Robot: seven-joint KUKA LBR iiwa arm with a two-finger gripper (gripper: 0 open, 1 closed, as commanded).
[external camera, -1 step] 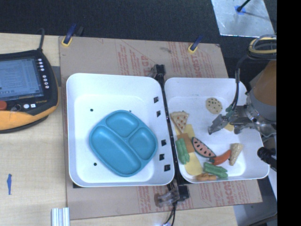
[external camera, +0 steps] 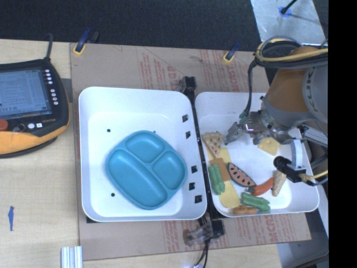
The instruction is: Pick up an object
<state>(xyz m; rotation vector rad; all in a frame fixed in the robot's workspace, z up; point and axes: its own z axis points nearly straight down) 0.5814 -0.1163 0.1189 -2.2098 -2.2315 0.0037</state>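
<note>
— Nearest the camera, in the right bin (external camera: 312, 205), what lies along the front wall?

— Toy food. A green pod-like piece (external camera: 255, 200) sits on a small orange piece (external camera: 242, 210), with a red-orange carrot-like piece (external camera: 263, 187) just behind them and a pale corn-like piece (external camera: 278, 183) standing beside it. Left of these a yellow slab (external camera: 227, 192) lies flat, and a long green pepper or bean (external camera: 215, 178) runs along the bin's left wall.

— And further back?

— A watermelon slice (external camera: 241, 174), dark with a red face, lies near the middle. Beyond it a waffle-like wedge (external camera: 212, 143) rests near the left wall, and a pale yellow cheese-like block (external camera: 269, 146) sits just beside the gripper.

— Where is the gripper?

— The gripper (external camera: 237, 130) hangs over the back half of the right bin, on the grey arm with its orange band (external camera: 290, 91) entering from the right. Its fingers point left; I cannot tell whether the jaws are spread or pressed together, and nothing is visibly between them.

— The left bin?

— The left bin (external camera: 89, 149) bears a blue sectioned plate (external camera: 146, 170). Further left on the bench, a teach pendant (external camera: 30, 102) with a lit screen rests well apart from both bins.
</note>
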